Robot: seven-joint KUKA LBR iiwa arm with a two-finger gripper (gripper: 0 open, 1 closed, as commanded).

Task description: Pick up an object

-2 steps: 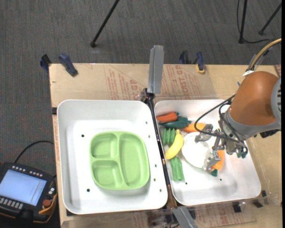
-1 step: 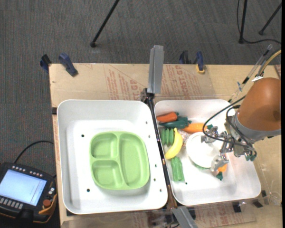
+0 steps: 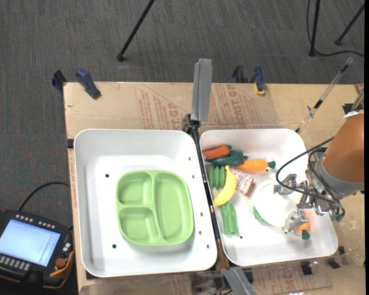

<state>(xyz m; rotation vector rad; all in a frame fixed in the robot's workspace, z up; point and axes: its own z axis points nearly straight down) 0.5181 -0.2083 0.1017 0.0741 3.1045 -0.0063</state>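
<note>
The left bin [image 3: 86, 165] holds a green divided tray [image 3: 154, 208]; the right bin [image 3: 283, 137] holds toy vegetables and a banana [image 3: 226, 188]. Whether the gripper [image 3: 297, 221] is open, I cannot tell.

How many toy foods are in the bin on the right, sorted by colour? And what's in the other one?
Right bin, as far as I can tell:
Orange carrots: 3
Green vegetables: 4
Yellow banana: 1
Red-and-white packet: 1
White plate: 1
Left bin:
Green divided tray: 1
Total: 11
</note>
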